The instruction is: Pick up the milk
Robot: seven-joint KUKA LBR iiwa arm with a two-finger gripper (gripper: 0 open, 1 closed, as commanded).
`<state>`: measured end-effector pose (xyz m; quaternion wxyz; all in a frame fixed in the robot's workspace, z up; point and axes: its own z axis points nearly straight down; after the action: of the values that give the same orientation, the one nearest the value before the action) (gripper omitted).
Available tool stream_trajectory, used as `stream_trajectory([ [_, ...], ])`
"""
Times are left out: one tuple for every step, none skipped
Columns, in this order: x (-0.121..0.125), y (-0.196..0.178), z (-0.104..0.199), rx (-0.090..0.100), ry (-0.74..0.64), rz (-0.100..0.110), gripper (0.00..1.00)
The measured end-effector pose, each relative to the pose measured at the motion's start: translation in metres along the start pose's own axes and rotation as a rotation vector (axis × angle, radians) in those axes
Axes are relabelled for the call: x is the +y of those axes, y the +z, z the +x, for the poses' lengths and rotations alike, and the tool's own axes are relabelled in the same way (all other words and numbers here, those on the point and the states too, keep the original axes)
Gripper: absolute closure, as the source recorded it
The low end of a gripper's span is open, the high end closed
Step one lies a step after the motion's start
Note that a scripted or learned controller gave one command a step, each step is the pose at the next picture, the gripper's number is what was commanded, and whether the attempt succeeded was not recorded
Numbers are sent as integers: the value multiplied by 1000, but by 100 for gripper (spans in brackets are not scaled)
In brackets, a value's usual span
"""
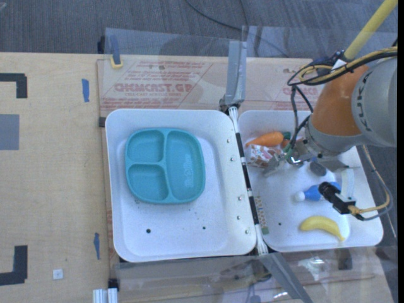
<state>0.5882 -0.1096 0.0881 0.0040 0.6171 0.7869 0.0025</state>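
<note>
The milk (308, 195), a small blue and white container, lies on its side in the right bin (369, 235), just left of a black part of the arm. My gripper (282, 159) hangs low over the bin's upper left area, beside a crinkled red and white packet (259, 156) and just below a carrot (271, 138). The milk is below and to the right of the gripper, apart from it. The grey arm with its orange band (338, 109) covers the bin's upper right.
A yellow banana (323, 226) lies near the right bin's front edge. In the left bin (126, 232) sits a teal divided plate (165, 166). A clear wall (237, 74) stands behind the bins, and cables (303, 84) loop off the wrist.
</note>
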Motion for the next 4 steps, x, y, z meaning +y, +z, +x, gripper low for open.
stream_trajectory([
  [59, 3, -17, 22, -149, 67, 0],
  [47, -27, -99, 22, -66, 46, 0],
  [46, 4, -122, 31, -180, 39, 0],
  [20, 2, -116, 6, -128, 6, 0],
])
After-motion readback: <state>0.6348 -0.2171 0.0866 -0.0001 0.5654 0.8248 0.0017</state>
